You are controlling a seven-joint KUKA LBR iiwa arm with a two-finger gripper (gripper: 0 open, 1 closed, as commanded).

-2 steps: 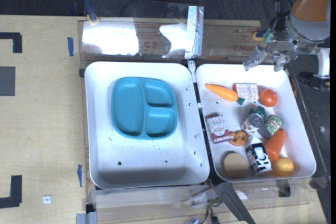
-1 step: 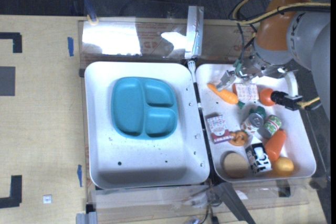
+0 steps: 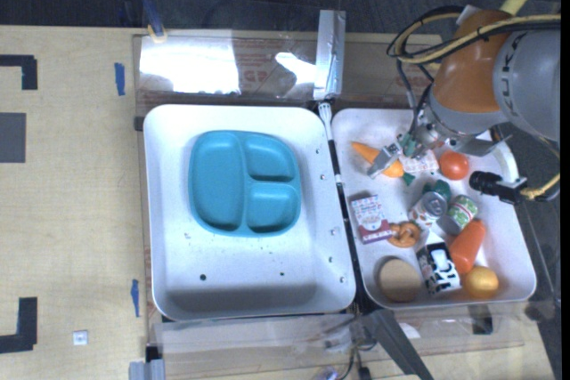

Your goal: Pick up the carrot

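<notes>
The carrot [image 3: 363, 152] is an orange cone lying at the far left of the right bin [image 3: 521, 245], pointing toward the bin's left wall. My gripper [image 3: 389, 159] has come down from the right onto the carrot's thick end. Orange shows on both sides of the gripper's tip. The grey and orange wrist [image 3: 472, 76] hangs above the bin's far edge.
Packed around the carrot are a red tomato [image 3: 454, 165], two small cans [image 3: 435, 203], a red-orange pepper [image 3: 469, 243], a yellow fruit [image 3: 481, 281], a brown roll [image 3: 400, 277], a pretzel [image 3: 405, 234] and a small packet [image 3: 366, 211]. The left bin [image 3: 169, 262] holds a blue divided plate [image 3: 245, 182].
</notes>
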